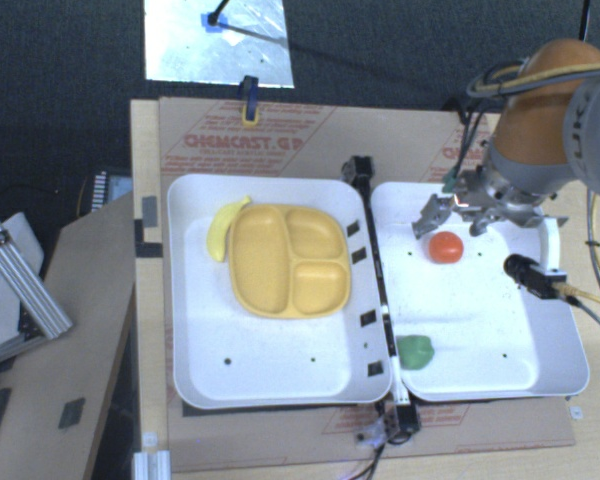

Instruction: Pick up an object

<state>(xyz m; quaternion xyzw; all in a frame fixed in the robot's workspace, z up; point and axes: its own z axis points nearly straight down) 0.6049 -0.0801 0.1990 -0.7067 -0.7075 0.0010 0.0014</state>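
- Arm [570, 118]: rounded grey housing with a broad orange band above the wrist.
- Cabling: dark and green cables loop along the band's upper left side and run down toward the wrist.
- End effector [450, 218]: grey metal assembly with angular brackets and short metallic fingers.
- Fittings: a white bracket carrying a black cylindrical part, with a thin cable attached.

Counter [280, 133] topped with printed cardboard; two shallow white bins side by side across its middle: left bin [195, 368], right bin [555, 353], rims touching at centre.
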